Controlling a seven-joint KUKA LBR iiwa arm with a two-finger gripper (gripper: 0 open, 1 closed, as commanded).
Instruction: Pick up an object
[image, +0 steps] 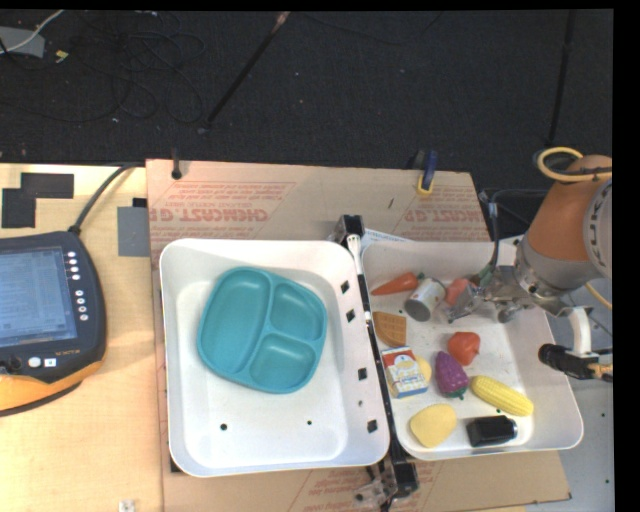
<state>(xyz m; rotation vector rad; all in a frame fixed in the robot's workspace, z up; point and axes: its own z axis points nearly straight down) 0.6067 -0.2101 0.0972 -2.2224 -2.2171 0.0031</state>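
The gripper (478, 300) hangs low just above the red strawberry (463, 346) — presumably lining up a grab; finger spread I cannot tell.

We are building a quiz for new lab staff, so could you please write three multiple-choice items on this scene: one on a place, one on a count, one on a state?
1. Where does the teal divided plate lie?
A. In the left bin
B. In the right bin
C. On the cardboard behind the bins

2. How many compartments does that plate have?
A. Two
B. Three
C. Five

3. How does the small carton with the red top lie in the right bin?
A. Leaning on the corn
B. Standing on the plate
C. Flat on the bin floor beside the purple grapes

Answers: 1 A, the plate rests on the left bin's floor. 2 B, its ridges mark off three sections. 3 C, its printed face points up, next to the grapes.
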